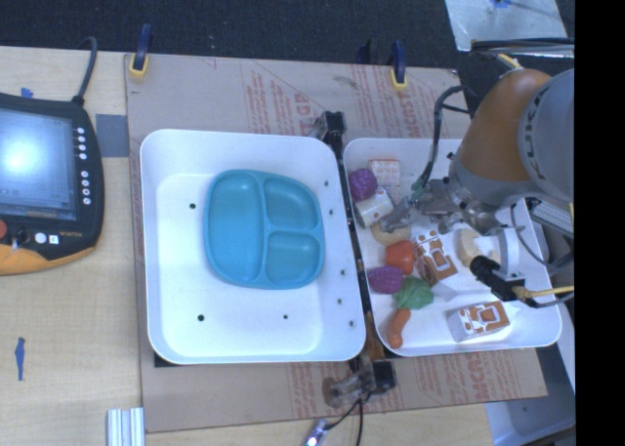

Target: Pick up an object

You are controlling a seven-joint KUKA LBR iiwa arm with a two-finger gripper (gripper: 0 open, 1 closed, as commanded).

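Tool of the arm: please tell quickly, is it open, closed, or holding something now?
Tool: cannot be told; it hangs low over the right bin, among the toy food, with the arm hiding its tip.

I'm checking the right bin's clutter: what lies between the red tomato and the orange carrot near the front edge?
In the camera view, a green leafy toy lies between the tomato and the carrot, with a purple piece just beside it.

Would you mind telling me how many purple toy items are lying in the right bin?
2. One purple item lies near the right bin's upper-left corner; the other sits lower, beside the red tomato. The arm may hide more.
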